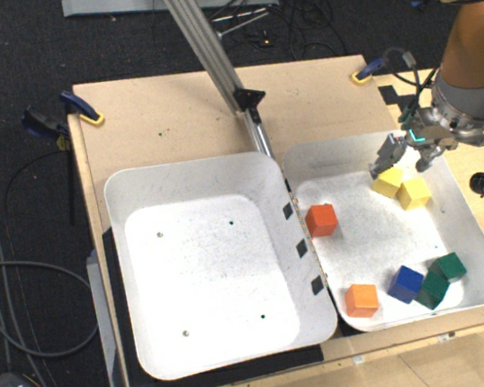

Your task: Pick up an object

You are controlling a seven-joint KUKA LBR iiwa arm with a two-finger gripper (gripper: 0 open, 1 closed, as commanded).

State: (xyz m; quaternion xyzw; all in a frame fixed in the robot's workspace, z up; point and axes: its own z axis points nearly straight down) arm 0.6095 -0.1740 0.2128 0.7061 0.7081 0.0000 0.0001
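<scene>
The hand hangs at the frame's right, over the right white plastic bin. Its fingers spread open just above 2 yellow cubes, gripping nothing.

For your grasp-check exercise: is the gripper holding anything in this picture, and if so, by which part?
It cannot be told. The gripper is right above the two yellow blocks in the right bin, but no block is seen between its fingers.

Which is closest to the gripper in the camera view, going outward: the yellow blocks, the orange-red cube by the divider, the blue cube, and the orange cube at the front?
From the gripper:
1. Yellow blocks, just below it in the right bin.
2. Orange-red cube, by the bins' divider.
3. Blue cube, front of the right bin.
4. Orange cube, front-left corner of that bin.
</scene>
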